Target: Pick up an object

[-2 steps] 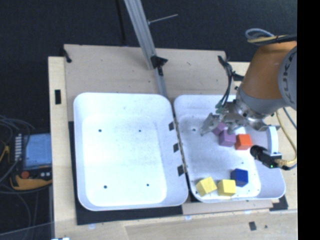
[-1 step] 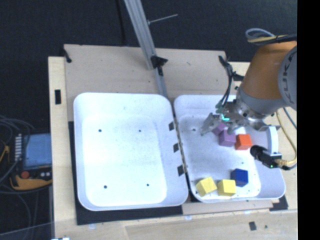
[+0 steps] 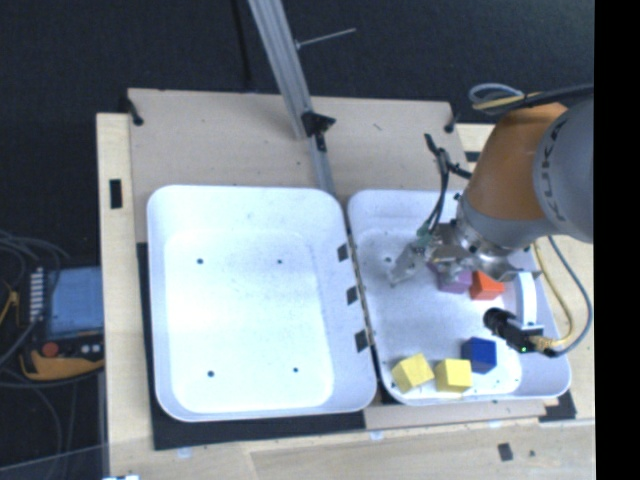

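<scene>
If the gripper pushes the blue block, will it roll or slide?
The blue block looks cube-shaped with flat faces, so it would probably slide, not roll. It seems rigid and small, so likely light. Pushed toward the yellow blocks beside it, it may bump them.

Two yellow blocks and a blue cube near right bin's front, orange block beside purple piece

No readable text anywhere: no labels, brands or numbers legible on the bins, blocks, arm or worktop. Resolution too low to resolve any print.
</scene>
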Tool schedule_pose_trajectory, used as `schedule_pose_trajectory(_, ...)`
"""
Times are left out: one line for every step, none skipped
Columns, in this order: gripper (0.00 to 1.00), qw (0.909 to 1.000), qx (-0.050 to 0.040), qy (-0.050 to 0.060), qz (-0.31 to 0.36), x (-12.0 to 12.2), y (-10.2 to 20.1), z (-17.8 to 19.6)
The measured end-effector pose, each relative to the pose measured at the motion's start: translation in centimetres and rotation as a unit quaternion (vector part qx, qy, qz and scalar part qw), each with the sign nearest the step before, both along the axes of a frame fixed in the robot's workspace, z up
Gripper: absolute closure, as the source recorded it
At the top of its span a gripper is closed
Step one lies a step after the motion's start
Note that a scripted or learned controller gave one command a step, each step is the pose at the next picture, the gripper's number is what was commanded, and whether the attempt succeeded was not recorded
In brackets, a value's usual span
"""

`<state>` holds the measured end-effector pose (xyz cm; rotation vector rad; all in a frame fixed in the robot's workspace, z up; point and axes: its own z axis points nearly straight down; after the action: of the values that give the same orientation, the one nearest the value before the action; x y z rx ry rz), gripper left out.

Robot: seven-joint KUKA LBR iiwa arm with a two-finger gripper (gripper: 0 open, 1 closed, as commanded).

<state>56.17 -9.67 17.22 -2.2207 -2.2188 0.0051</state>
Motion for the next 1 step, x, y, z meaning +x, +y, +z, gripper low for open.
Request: schedule_pose_trajectory(0.0,1.0,0.0001,0.0,0.0,-0.87,-0.14,-4.62)
